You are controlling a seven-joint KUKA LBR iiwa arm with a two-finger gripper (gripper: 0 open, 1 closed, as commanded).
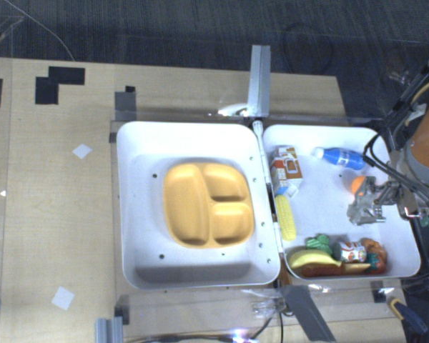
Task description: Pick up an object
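Pale wooden bench (pixel 50 213) under me, two white bins side by side. Left bin (pixel 139 156) carries a yellow divided tray (pixel 206 204) in its middle, bare floor all around it. Right bin (pixel 322 136) is busier: carton (pixel 286 170) and corn cob (pixel 285 217) along its left wall, blue bottle (pixel 340 157) near the far edge, banana (pixel 313 261) and a clutter of toys (pixel 357 252) against the near edge. My gripper (pixel 366 209) hangs over the open centre-right floor, an orange piece (pixel 357 185) just beside it; its grip state I cannot tell.
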